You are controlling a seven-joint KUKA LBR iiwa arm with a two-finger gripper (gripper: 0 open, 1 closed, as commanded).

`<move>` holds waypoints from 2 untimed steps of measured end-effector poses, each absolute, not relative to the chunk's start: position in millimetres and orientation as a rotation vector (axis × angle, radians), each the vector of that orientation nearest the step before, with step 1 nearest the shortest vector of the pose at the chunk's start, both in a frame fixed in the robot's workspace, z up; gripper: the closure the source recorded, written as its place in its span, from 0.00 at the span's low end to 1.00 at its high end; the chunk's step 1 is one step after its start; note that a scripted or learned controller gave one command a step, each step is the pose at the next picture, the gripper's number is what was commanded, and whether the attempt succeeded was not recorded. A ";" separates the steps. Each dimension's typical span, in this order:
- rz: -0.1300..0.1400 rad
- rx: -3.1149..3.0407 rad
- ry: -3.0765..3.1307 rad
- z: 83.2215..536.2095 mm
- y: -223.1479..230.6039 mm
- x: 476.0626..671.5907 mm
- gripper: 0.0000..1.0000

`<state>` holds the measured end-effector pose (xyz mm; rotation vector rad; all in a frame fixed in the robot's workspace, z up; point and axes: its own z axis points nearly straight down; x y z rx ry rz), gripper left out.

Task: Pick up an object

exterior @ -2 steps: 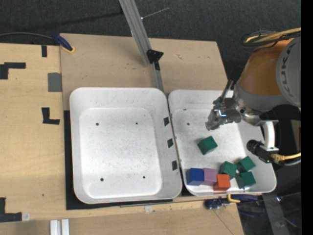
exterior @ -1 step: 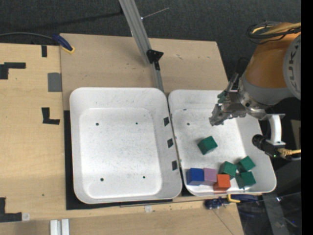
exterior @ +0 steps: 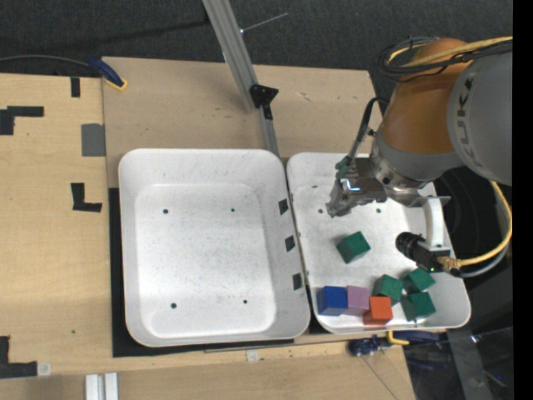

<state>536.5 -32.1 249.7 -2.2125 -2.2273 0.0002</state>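
- The two-finger metal gripper [exterior: 340, 207] at the end of the grey arm with the orange band [exterior: 433, 111] hangs over the upper part of the shallow white right-hand bin [exterior: 310, 223], its tip pointing down toward the bin floor.
- Whether the fingers are spread or closed cannot be told from this slanted view (the tip is small and dark against the wrist hardware); nothing is visible between them.
- The nearest object is a loose dark green cube [exterior: 353, 247], lying tilted on the bin floor just below and slightly right of the gripper tip, apart from it and not touched.
- Along the near edge of the same bin sits a cluster of small blocks: a blue cube [exterior: 332, 299], a pale purple cube [exterior: 358, 298] just beside it, and an orange cube [exterior: 380, 308] touching the purple one.
- More green blocks crowd the near right corner (three can be made out): one [exterior: 388, 287] right behind the orange cube, one [exterior: 420, 280] farther right, and one [exterior: 418, 306] close to the rim.
- The large shallow white left-hand bin [exterior: 133, 223] lies side by side with the right one on the light wooden tabletop [exterior: 166, 98].
- A slanted grey metal pole [exterior: 233, 40] crosses the tabletop behind the bins.
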 end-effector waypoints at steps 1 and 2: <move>0.000 -2.212 -2.228 251.9 16.1 547.9 1.00; 0.000 -2.211 -2.228 254.4 72.0 553.1 1.00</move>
